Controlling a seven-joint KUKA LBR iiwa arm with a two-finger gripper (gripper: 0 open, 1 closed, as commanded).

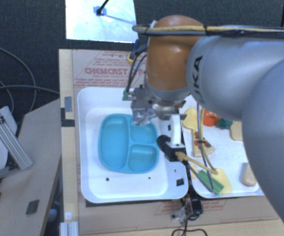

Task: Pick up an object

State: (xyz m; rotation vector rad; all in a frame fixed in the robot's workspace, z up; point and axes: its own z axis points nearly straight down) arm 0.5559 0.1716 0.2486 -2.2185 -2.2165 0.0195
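1. Gripper [143, 116] hangs over the far right rim of the blue plate [125, 144]; released or clenched, cannot tell.
2. Risk: the rim looks shallow and slick, so a pinch may slip off or tip the plate.
3. Plate: glossy, three compartments, lying flat, with the white bin [90, 181] around it.

**Colours on the bench**

Plate [127, 144] w/ compartments was light blue, plain. Both bins were white: left bin [90, 181] & right bin [230, 151]. In the right bin: an orange bit [211, 118], a teal bit [224, 124], a green block [216, 185] and a tan lump [248, 175]. Cardboard [102, 70] under the bins was brown w/ red print. Arm [240, 73] was grey w/ an orange band [174, 43].
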